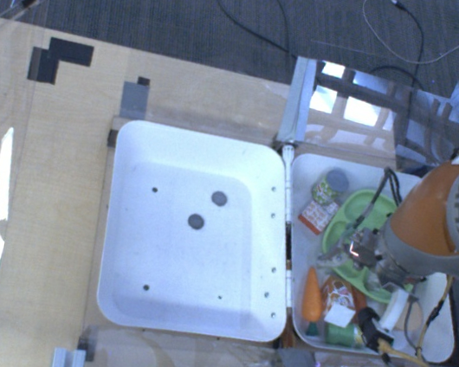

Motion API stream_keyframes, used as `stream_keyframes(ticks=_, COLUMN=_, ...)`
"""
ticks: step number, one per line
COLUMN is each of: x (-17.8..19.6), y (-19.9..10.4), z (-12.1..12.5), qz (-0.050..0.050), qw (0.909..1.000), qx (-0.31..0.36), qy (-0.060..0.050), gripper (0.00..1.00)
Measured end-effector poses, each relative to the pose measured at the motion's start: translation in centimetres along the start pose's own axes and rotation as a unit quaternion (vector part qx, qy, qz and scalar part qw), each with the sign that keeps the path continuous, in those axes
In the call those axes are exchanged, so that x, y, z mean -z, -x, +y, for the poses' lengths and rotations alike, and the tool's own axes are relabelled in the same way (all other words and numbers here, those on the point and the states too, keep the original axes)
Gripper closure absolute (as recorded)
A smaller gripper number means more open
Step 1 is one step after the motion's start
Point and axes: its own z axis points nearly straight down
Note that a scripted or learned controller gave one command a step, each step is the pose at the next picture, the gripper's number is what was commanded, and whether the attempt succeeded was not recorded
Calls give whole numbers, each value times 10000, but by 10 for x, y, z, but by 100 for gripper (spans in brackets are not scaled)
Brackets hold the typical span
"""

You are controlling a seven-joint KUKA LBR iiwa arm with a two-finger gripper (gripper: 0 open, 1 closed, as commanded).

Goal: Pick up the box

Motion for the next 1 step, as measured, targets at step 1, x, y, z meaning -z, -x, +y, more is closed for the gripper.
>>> stream_keyframes(ticks=1, x=5, y=-48, z=105, qz=-40, qw=9923, qx=-1235, qy=-69, gripper=0)
